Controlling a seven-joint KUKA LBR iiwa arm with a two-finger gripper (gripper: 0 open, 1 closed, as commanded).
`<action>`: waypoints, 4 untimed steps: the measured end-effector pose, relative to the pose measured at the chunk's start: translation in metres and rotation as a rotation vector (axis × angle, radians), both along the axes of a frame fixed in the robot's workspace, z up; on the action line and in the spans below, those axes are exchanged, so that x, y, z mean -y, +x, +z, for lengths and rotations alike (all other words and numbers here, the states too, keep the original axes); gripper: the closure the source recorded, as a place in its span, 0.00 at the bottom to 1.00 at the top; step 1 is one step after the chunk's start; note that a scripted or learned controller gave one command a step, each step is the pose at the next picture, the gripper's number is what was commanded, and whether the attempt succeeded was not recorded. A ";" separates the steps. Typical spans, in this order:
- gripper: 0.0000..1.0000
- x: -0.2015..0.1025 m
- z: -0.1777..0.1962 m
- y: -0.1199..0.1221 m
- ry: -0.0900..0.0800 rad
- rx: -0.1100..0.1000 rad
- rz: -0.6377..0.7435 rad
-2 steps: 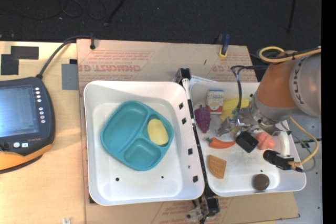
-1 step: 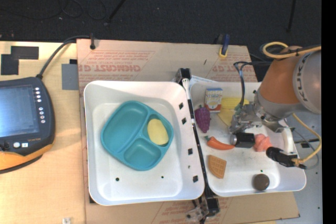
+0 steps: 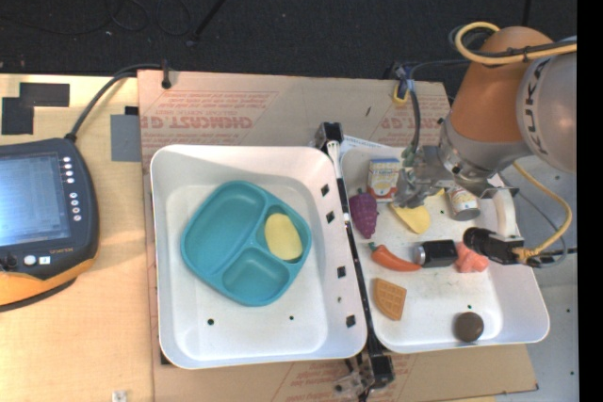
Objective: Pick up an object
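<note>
At the far left of the frame you have a pendant (image 3: 38, 202) lying on the surface (image 3: 113, 315). Next comes the left bin (image 3: 170, 297): it holds a teal tray (image 3: 221, 245), and a yellow lump (image 3: 284, 236) sits on the tray's right side.

Cross the divide and you reach the right bin (image 3: 528, 320). By its left wall lies a purple piece (image 3: 364, 214), with a small box (image 3: 383, 174) up and to the right of it. Below the purple piece you see an orange pepper (image 3: 396, 260), and lower still a tan waffle (image 3: 389, 298).

Your claw (image 3: 412, 190) is low over the upper middle of this bin, just right of the box. A yellow wedge (image 3: 413, 221) lies right under it in the frame. You cannot tell how far the claw is open, nor whether it touches the wedge; nothing can be seen in its grip.

Further right, a tin (image 3: 462, 202) stands near the claw. A black tube (image 3: 436, 252) lies beside a pink lump (image 3: 471, 261). A brown disc (image 3: 468, 327) sits alone at the lower right. The arm (image 3: 509, 99) comes in from the upper right
</note>
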State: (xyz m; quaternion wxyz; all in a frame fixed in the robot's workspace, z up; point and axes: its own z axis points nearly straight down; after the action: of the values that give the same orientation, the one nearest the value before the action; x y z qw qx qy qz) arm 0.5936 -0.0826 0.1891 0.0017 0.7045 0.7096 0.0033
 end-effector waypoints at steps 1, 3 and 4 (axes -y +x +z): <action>0.00 0.004 -0.006 -0.003 -0.002 -0.010 -0.007; 1.00 0.038 -0.081 -0.013 -0.001 -0.013 -0.013; 1.00 -0.038 0.003 -0.048 0.002 -0.005 -0.001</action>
State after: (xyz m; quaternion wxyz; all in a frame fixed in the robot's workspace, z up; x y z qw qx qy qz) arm 0.5457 -0.0442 0.1922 -0.0007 0.7049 0.7093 0.0022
